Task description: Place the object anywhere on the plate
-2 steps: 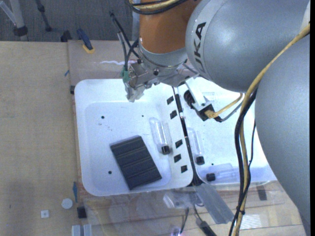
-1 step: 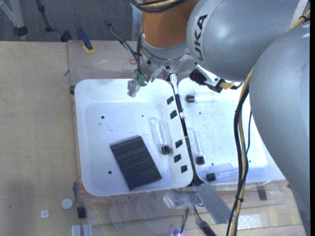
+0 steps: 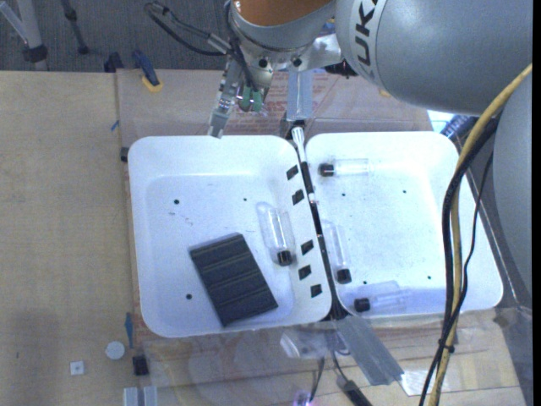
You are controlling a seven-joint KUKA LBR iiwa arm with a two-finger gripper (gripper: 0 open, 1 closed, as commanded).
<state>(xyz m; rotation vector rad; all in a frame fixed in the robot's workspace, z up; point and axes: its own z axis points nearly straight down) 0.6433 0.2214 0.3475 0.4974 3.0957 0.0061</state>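
Observation:
A dark grey ribbed plate (image 3: pixel 232 279) lies flat in the left bin (image 3: pixel 169 176), toward its front. Just right of the plate rests a clear tube with a black cap (image 3: pixel 275 236), close to the bin's right wall. My gripper (image 3: pixel 257 128) hangs high over the back rim where the two bins meet, well away from the plate and the tube. It is open: its two fingers (image 3: pixel 219 115) stand wide apart with nothing between them.
The right bin (image 3: pixel 423 227) holds three more clear capped tubes: one at the back (image 3: pixel 347 167), one by the left wall (image 3: pixel 335 254), one at the front (image 3: pixel 380 298). Black tabs (image 3: pixel 297 198) run along the divider. A yellow cable (image 3: pixel 461 227) hangs at the right.

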